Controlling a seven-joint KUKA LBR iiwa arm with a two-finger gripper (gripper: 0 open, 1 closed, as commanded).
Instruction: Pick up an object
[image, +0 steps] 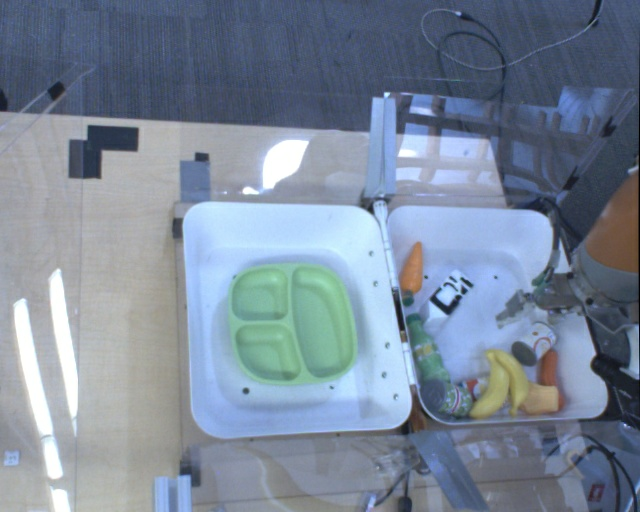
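You see the gripper (522, 305) w/ fingers apart, holding nothing, low in the right bin (470, 225) b/c the toys sit there, e.g. the banana (500, 380) near its front wall.

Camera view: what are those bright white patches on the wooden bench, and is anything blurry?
In the camera view, the white patches on the tan wooden bench are glare from overhead lights, one just above the left white plastic bin; the light-green divided plate looks crisp, while the metal two-finger gripper is small and soft.
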